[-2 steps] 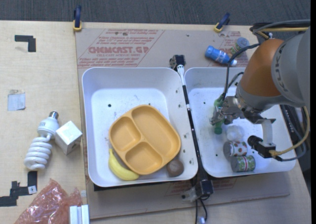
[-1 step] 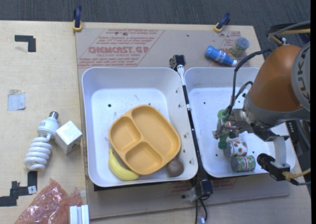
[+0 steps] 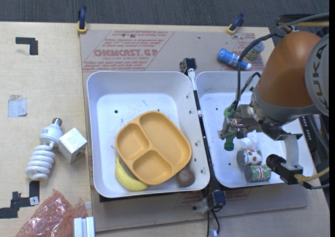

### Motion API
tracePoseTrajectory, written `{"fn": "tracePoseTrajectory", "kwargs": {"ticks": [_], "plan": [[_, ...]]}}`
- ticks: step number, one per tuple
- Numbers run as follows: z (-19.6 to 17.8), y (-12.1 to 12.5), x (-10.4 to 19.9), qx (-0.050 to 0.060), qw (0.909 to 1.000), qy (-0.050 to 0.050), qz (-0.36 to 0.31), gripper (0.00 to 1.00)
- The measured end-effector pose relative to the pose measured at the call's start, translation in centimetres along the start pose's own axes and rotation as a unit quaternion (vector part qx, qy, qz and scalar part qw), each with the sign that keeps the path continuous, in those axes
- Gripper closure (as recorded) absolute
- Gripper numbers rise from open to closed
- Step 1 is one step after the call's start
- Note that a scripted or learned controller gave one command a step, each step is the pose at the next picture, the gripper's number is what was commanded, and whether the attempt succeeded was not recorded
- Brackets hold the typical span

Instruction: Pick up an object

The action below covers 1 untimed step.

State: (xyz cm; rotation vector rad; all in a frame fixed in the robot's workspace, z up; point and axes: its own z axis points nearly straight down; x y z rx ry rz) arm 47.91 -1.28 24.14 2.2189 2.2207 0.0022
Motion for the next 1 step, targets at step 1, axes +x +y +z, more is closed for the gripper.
{"fn": "tracePoseTrajectory", "kwargs": {"ticks": [1], "plan": [[-7.67,3.05,8.09,0.001,1.0,0.0,-0.001,1.0]]}}
